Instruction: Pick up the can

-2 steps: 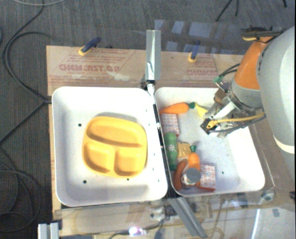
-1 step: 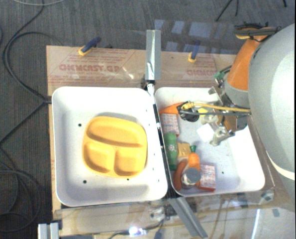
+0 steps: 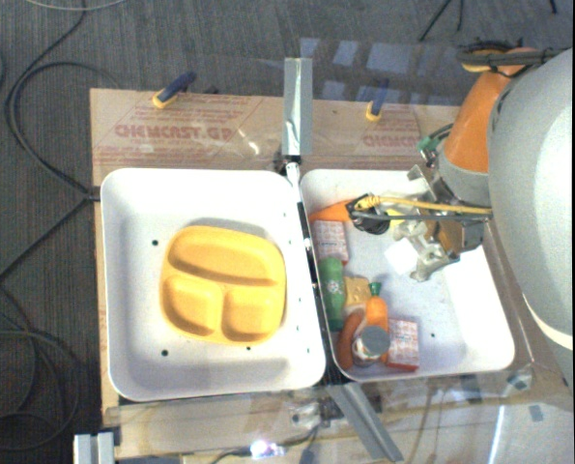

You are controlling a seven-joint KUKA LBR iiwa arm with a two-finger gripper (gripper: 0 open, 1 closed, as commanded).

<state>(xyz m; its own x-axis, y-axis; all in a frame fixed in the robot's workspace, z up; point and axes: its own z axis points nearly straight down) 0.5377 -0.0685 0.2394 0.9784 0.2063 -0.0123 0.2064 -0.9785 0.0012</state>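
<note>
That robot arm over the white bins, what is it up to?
The arm is meant to pick up a can. Its gripper hangs over the right bin, with nothing visible between its fingers. The can seems to be the grey-topped one near that bin's front edge, among a carrot, a green bottle and some small packets. It has not been lifted. The left bin holds a yellow divided tray.
</note>
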